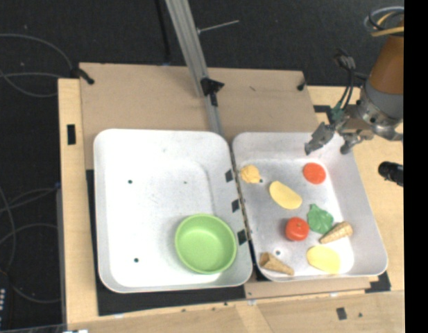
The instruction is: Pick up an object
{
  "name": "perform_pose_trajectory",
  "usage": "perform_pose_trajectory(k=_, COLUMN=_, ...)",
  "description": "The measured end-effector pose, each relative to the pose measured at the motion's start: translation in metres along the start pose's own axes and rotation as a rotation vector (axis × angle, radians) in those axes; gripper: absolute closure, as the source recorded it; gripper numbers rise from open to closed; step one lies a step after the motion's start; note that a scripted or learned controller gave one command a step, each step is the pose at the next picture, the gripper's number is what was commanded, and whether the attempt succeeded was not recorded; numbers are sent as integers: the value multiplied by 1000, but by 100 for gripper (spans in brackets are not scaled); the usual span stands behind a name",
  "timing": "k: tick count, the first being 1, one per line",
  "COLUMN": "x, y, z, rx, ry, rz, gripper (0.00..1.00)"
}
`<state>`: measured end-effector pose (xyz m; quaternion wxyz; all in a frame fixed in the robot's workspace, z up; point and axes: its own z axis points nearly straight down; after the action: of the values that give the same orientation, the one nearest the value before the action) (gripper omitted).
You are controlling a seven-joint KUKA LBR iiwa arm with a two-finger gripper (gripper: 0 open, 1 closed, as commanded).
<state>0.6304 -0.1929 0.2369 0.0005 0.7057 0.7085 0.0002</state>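
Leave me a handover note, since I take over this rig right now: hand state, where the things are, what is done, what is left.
Hand: open, holding nothing, above the right bin's far edge.
Right bin: red-orange round piece nearest the hand, yellow slice, small yellow piece, red tomato, green leafy piece, two cones, yellow lump.
Left bin: green bowl.
Done: nothing picked yet.
Left: choose an object, descend, close, lift. The red-orange piece looks the easiest reach.
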Motion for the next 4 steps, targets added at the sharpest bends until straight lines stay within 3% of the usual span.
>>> perform_pose_trajectory(k=1, x=0, y=0, z=0, rx=0, ry=-1, rz=-1, gripper=0)
perform_pose_trajectory(k=4, x=-18, y=-11, z=136, rx=-1, ry=-5, rz=7, gripper=0)
